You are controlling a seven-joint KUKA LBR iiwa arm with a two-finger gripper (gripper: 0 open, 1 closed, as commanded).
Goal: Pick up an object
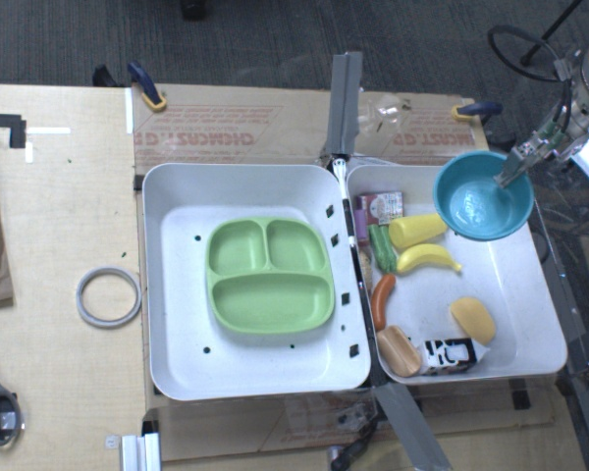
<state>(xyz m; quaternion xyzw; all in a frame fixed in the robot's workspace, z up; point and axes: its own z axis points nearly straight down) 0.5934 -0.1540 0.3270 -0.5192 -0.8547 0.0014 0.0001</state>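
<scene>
Seeing the gripper (515, 170) at the upper right of the frame, pinched on the far rim of the blue bowl (481, 204). The fingers look closed onto the rim wall, one inside and one outside, though the tips are small and a bit blurred.

The bowl sits over the upper right corner of the right bin (540, 292), tilted toward the camera and seemingly lifted off the bin floor.

My read on handling: thin moulded plastic, light, stiff, glossy, so likely slippery. A rim pinch is off-centre, so the bowl can pivot or slide out if I swing fast. Gripping deeper on the wall would be safer.

Just beside it lie a yellow block (416, 229) and a banana (427, 259); the left bin (172, 292) holds a green divided plate (270, 275).
</scene>
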